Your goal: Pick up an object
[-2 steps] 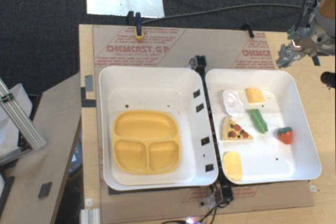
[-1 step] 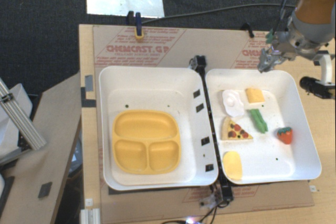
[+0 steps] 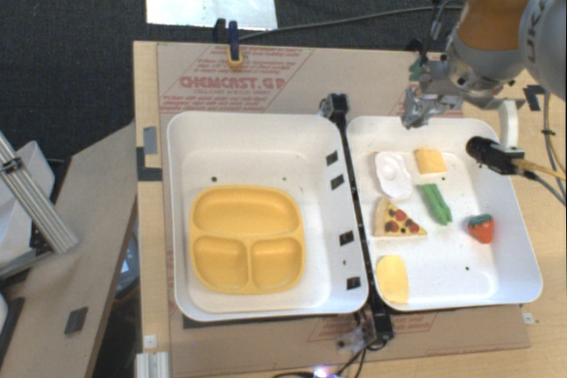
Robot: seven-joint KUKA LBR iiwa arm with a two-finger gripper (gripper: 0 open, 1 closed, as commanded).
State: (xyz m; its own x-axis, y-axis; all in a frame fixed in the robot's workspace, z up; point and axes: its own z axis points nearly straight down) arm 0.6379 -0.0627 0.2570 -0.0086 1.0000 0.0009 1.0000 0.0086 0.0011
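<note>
The gripper [image 3: 419,112] hangs above the right bin's [image 3: 518,279] far rim, holding nothing; its opening cannot be told.

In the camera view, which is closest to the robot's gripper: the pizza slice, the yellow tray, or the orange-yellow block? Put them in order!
Measured from the gripper, above the right bin's far edge:
1. Orange-yellow block, right bin, just below the gripper.
2. Pizza slice, middle of the right bin.
3. Yellow tray, over in the left bin.

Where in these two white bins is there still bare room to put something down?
Left bin: bare floor behind the yellow divided plate, toward the far wall. Right bin: bare at the near right corner, between the tomato and yellow slice. It is crowded around the pizza slice, green piece and white piece.
</note>
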